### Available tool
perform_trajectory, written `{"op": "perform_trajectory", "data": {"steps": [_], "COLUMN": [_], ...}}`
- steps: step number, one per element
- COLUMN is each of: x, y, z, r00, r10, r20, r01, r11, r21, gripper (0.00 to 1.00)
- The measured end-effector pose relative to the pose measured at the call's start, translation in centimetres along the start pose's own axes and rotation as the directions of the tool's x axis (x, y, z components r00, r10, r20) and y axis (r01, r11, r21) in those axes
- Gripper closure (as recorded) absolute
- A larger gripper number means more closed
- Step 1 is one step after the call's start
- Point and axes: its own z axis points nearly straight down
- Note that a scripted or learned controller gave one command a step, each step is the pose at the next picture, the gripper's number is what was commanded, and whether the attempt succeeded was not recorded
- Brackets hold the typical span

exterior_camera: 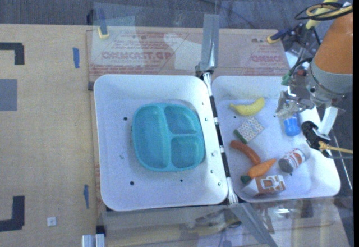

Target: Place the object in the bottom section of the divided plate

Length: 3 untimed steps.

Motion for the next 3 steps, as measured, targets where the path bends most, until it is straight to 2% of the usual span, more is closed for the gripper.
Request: {"op": "perform_trajectory", "data": {"steps": [1, 2, 3], "x": [5.8, 10.2, 19.4], "y": [-7.1, -7.3, -12.7], "z": [1.0, -14.4, -9.5], "r00": [0.966, 0.967, 0.999], "r10": [-0.257, -0.254, -0.051], "r20": [-0.001, 0.001, 0.000], "r01": [0.257, 0.254, 0.051], "r11": [0.966, 0.967, 0.999], "r21": [0.002, 0.000, 0.003], "gripper": [1.00, 1.00, 1.00]}}
